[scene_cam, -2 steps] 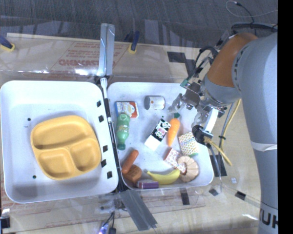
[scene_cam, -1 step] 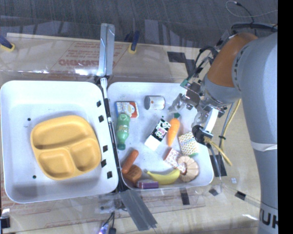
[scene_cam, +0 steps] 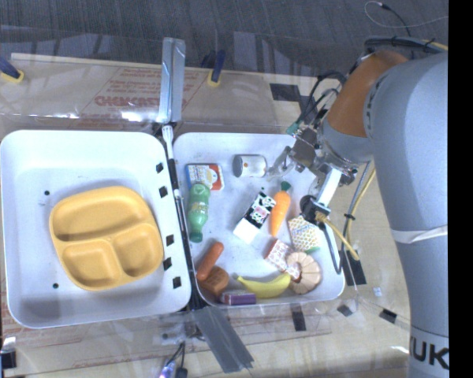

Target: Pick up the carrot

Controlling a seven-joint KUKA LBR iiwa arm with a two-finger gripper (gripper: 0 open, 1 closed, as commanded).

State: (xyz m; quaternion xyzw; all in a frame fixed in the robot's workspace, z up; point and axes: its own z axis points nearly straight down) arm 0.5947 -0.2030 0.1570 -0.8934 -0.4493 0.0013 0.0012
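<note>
Two white bins side by side on the worktop [scene_cam: 102, 93], seen from above at a slant.

Left bin [scene_cam: 24, 211]:
- One yellow tray [scene_cam: 102, 235], three compartments, lying near the middle.

Right bin [scene_cam: 221, 144]:
- Carrot [scene_cam: 279, 213]: orange, lying on the bin floor right of centre, its green top towards the far wall. A cow-print carton [scene_cam: 255, 216] is just beside it on the left and a waffle [scene_cam: 303, 231] just beside it on the right.
- Green bottle [scene_cam: 197, 208]: lying along the left wall.
- Red-and-white carton [scene_cam: 206, 175]: at the far end of the bottle, touching it.
- Grey can [scene_cam: 251, 164]: on its side near the far wall.
- Sausage [scene_cam: 210, 257]: tilted, near the left wall, with a brown lump [scene_cam: 214, 280] just below it.
- Banana [scene_cam: 264, 285]: along the near wall, with a small purple thing [scene_cam: 237, 298] at its left end.
- Pink wafer [scene_cam: 277, 252]: between carrot and banana.
- Round bun [scene_cam: 304, 268]: near right corner, touching the banana's right end.

Arm [scene_cam: 410, 132]: grey with an orange band, reaching in from the right over the right bin's far right corner.

Jaws: above the far right part of that bin, near the carrot's green top but apart from it. Whether they are wide or narrow cannot be told. The carrot is not between them.
</note>
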